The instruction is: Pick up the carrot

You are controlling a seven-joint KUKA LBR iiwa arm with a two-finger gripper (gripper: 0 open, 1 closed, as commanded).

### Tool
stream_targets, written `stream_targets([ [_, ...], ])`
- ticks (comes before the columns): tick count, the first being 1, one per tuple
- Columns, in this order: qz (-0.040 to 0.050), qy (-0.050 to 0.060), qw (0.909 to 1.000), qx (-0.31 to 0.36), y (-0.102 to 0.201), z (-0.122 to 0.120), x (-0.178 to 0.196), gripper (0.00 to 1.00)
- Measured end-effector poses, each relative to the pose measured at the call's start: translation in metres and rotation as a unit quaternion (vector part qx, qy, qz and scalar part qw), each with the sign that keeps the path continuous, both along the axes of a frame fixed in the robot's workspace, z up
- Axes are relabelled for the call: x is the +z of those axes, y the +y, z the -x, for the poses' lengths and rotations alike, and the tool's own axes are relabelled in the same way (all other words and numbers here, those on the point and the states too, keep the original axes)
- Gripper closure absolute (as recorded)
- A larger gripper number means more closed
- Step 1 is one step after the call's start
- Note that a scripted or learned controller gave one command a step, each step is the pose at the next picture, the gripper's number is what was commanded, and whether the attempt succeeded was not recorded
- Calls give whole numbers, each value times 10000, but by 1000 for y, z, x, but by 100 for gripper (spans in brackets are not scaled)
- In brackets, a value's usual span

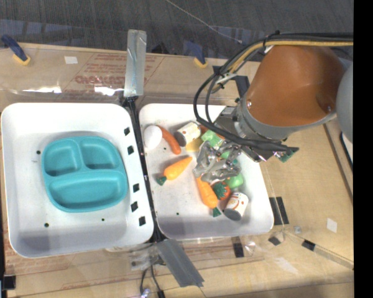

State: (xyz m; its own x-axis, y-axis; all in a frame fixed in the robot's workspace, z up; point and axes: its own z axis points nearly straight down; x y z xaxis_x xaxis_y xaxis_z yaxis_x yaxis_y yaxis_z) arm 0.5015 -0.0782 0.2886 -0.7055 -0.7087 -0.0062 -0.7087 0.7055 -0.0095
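Gripper low in right bin, among toys toward its right edge; finger state impossible to tell. Nothing lifted; carrot at bin's middle, ungrasped; pickup left to do.

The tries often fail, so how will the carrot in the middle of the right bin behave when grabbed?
The carrot looks like smooth moulded plastic, so probably stiff, light and somewhat slippery. Its tapered, rounded body may roll or squirt sideways under the tool. It lies apart from the clutter, which should help.

Arm: bulky rounded orange section, grey casing at its right edge.
Wrist: grey ring under the orange part.
Cables: black loops with a yellowish line, running from the wrist.
Gripper: silvery metal jaws, small green-tipped tabs at the sides.
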Motion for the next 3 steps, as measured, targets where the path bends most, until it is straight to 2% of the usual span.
stream_targets([
  [1, 6, 6, 9999, -154, -40, -29, 97, 100],
  [2, -19, 77, 9994, 344, 2, 17, 3, 100],
  [3, -8, 45, 9993, 369, 3, 15, 16, 100],
])
